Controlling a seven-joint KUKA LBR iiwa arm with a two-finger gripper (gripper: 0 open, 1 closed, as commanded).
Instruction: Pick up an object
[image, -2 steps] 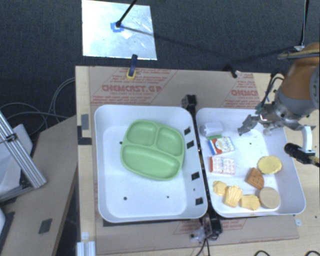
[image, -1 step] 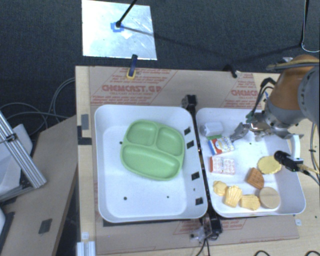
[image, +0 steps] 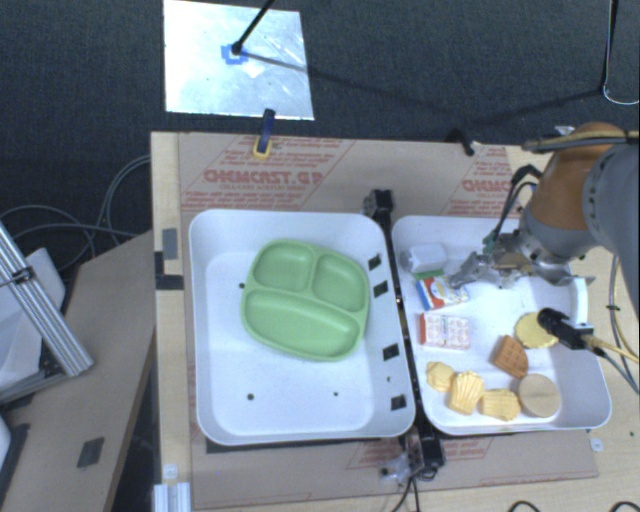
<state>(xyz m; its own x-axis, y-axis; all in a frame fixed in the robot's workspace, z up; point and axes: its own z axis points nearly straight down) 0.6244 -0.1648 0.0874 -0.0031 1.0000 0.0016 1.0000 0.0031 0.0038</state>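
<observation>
**Small packet (image: 434, 293) lies beside the gripper (image: 462, 274) in the right bin (image: 492, 312)**

Camera view: the small packet is flat, printed in red, white and blue. It lies at about 10 o'clock on the right bin's floor, near the wall shared with the left bin (image: 220, 380). The gripper hangs just at the packet's 1 o'clock, its tip close over the packet's upper edge. Whether the gripper is open or closed cannot be told, and nothing is seen held in it.

At the packet's 12 o'clock lies a white cup-like piece (image: 424, 257). At its 6 o'clock lies a white wrapper with red dots (image: 445, 330). Yellow crinkled chips (image: 466, 391) lie toward the bin's 6 o'clock, and a brown waffle piece (image: 509, 356) is near its centre. The left bin holds a green divided plate (image: 304, 299).
</observation>
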